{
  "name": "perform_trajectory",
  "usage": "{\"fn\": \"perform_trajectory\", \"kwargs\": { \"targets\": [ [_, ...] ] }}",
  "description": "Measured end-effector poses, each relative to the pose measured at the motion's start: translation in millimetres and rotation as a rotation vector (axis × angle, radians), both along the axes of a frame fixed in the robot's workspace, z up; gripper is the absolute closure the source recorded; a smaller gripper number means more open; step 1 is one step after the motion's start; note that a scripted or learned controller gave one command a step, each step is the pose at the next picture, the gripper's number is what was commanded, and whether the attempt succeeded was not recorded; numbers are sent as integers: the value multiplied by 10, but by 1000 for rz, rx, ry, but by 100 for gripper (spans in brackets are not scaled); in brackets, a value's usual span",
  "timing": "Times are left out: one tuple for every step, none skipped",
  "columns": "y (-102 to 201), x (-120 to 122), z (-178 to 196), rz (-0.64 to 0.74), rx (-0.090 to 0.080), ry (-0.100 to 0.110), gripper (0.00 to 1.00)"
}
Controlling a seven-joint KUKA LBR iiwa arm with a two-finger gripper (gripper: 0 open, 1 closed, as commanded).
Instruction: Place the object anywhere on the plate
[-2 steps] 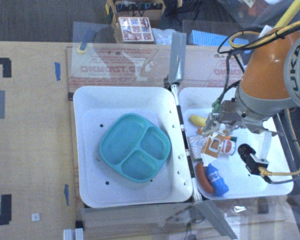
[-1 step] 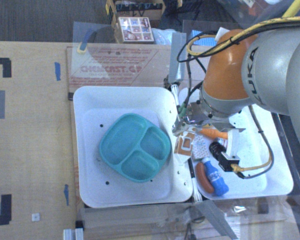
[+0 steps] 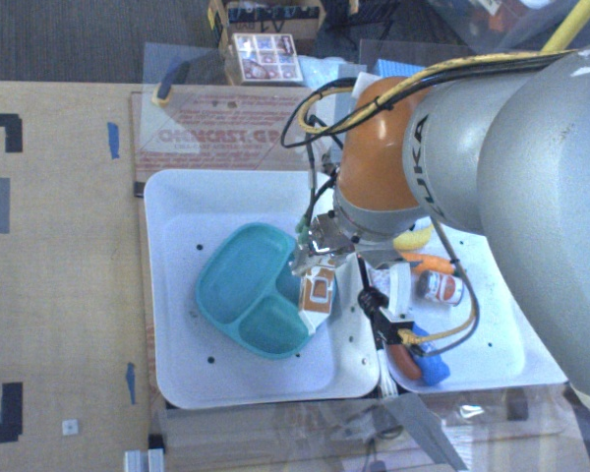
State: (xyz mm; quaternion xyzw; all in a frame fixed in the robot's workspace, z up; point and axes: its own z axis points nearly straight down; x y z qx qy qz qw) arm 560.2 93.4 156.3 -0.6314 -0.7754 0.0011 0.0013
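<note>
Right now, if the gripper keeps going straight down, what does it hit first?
Probably the small box under the gripper, at the teal plate's right edge; depth is unclear.

Illumination is even, diffuse and moderately bright, apparently from overhead, with a cool cast; the white bin (image 3: 167,264) reads slightly bluish and shows no hard glare, only soft shading along its walls. The arm (image 3: 511,165) carries broad, soft highlights on its grey shell and on the orange band (image 3: 379,150), and it casts a faint shadow over the area beneath the wrist. Overall sharpness is low, with visible compression softness: small print on the cardboard (image 3: 226,136) is barely legible, and the floor clutter along the top edge is darker and indistinct.
</note>
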Motion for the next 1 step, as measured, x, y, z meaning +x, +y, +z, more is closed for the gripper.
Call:
{"fn": "perform_trajectory", "kwargs": {
  "targets": [
    [-1,1,2,0,0,0,0]
  ]
}}
